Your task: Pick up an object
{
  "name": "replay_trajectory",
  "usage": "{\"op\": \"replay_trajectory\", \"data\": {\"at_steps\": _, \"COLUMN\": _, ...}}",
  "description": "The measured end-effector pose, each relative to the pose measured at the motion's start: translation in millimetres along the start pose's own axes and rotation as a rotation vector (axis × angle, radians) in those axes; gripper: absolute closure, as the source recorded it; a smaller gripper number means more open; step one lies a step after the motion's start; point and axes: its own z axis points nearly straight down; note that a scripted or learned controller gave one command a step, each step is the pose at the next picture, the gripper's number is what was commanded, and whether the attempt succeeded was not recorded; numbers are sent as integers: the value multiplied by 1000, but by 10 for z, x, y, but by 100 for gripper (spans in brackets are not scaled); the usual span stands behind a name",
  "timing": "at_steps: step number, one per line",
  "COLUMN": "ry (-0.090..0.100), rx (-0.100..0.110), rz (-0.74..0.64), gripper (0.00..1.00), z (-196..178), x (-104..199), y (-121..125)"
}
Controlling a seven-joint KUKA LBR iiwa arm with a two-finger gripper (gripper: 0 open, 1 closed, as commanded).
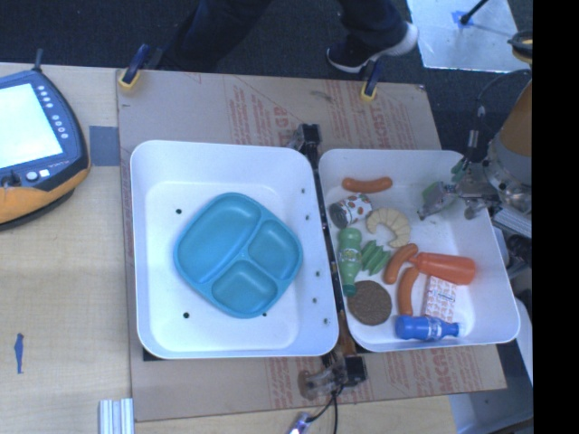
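One fixed camera looks down at a slant over both white bins (145, 242).

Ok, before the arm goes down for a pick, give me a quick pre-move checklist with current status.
1. Tool above the right bin: ok, near its upper right.
2. Tool carrying nothing: ok, nothing seen between its fingers.
3. Finger opening: cannot tell.
4. Targets available: ok; orange carrot, blue bottle and top sausage lie exposed.
5. Item directly beneath tool: not ok, bare floor there.
6. Blue plate in the left bin, away from the tool: ok.
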Motion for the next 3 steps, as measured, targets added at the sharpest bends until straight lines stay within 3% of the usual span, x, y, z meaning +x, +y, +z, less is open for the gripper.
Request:
{"op": "replay_trajectory", "data": {"at_steps": 1, "ry": 0, "rx": -2, "rz": -1, "gripper": 0, "z": 543, "x": 409, "y": 598}}
{"op": "replay_trajectory", "data": {"at_steps": 2, "ry": -1, "rx": -1, "rz": -4, "gripper": 100, "z": 432, "x": 399, "y": 599}}
{"op": "replay_trajectory", "data": {"at_steps": 3, "ry": 2, "rx": -6, "rz": 0, "gripper": 100, "z": -478, "x": 1423, "y": 607}}
